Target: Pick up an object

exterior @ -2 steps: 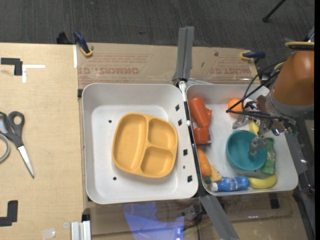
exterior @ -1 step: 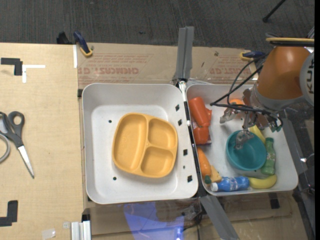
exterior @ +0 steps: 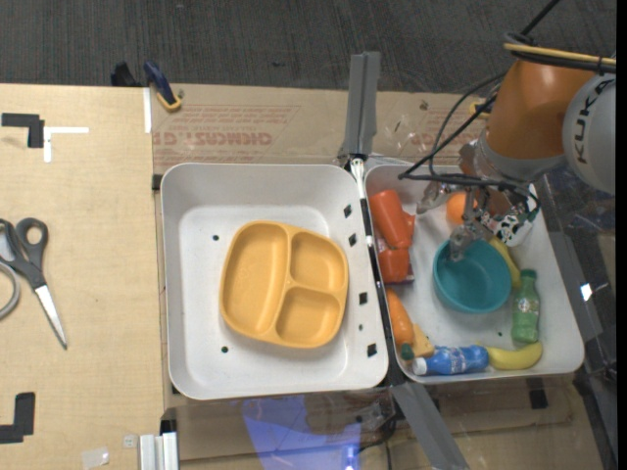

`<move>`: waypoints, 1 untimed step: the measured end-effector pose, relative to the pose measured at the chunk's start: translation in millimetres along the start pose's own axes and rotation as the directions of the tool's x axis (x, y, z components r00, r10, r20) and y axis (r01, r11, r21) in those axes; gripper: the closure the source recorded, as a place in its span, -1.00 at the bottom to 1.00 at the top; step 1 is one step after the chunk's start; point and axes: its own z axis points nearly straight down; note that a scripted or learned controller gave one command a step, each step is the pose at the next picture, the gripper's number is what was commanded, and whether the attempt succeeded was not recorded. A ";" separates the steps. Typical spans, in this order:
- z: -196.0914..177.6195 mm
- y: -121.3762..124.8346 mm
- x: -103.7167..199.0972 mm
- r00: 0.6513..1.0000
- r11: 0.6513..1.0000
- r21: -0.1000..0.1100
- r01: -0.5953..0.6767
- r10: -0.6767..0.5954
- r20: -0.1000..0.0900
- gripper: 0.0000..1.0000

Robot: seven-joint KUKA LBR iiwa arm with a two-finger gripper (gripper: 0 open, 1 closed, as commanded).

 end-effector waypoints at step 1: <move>-2.1 3.0 131.3 1.000 1.000 0.003 0.010 -0.010 0.005 -1.00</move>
